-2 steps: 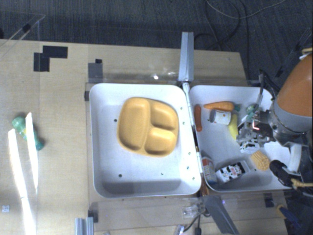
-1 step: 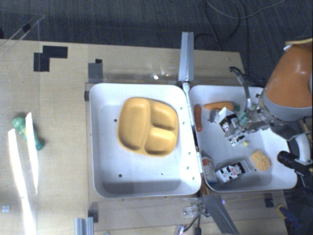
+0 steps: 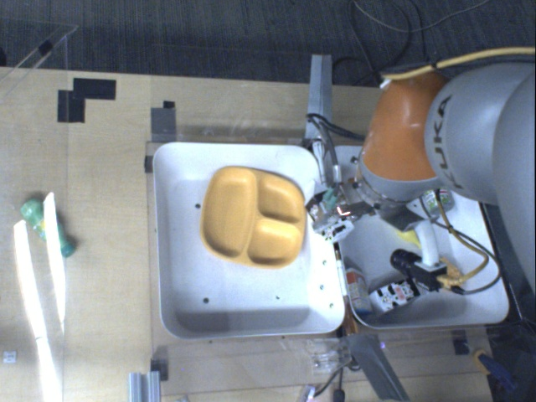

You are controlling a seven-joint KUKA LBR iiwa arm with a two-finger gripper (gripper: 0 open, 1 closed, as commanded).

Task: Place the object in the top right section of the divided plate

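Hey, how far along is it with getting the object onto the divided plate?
Nothing looks placed yet: the yellow divided plate sits in the left bin with its top right section bare. The arm is over the right bin. I can't make out whether anything is held. Pickup and placement remain.
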